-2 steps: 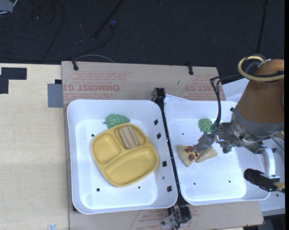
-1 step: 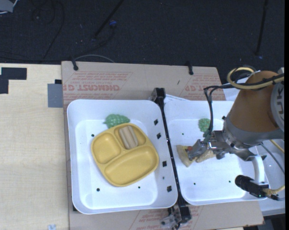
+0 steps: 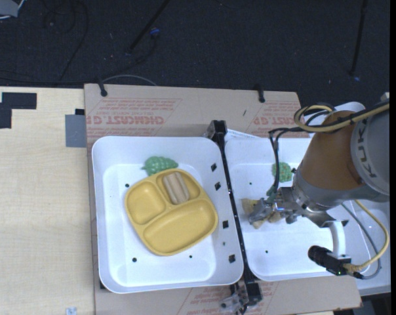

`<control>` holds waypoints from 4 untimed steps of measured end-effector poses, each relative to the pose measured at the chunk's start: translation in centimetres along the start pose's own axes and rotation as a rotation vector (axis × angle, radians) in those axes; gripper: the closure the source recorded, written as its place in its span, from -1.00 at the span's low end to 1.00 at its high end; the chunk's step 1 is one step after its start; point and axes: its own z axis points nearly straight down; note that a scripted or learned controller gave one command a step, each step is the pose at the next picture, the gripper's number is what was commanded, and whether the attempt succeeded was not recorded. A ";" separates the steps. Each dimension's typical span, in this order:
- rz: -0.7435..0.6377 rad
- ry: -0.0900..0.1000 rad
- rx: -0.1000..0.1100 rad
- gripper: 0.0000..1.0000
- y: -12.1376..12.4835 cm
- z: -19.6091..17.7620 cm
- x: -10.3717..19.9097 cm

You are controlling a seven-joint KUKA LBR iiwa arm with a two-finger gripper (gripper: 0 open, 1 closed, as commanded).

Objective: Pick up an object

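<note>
In the right bin (image 3: 303, 268) the end effector (image 3: 260, 214) sits low over a small tan object (image 3: 252, 207) near the divider, its grip state impossible to tell, while a yellow divided plate (image 3: 172, 216) lies in the left bin (image 3: 119, 268).

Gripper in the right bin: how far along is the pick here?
Done: the gripper is down in the right bin, at a small tan object near the divider. In hand: nothing clearly; the view does not settle whether it grips that object. Left: a confirmed grasp and the lift. The green item sits apart.
</note>
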 end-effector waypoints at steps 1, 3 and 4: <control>0.002 -0.002 -0.007 -1.00 0.0 5.1 0.0; 0.002 -0.002 -0.009 1.00 0.0 -0.2 -0.3; -0.002 -0.002 -0.012 1.00 0.6 -6.1 0.3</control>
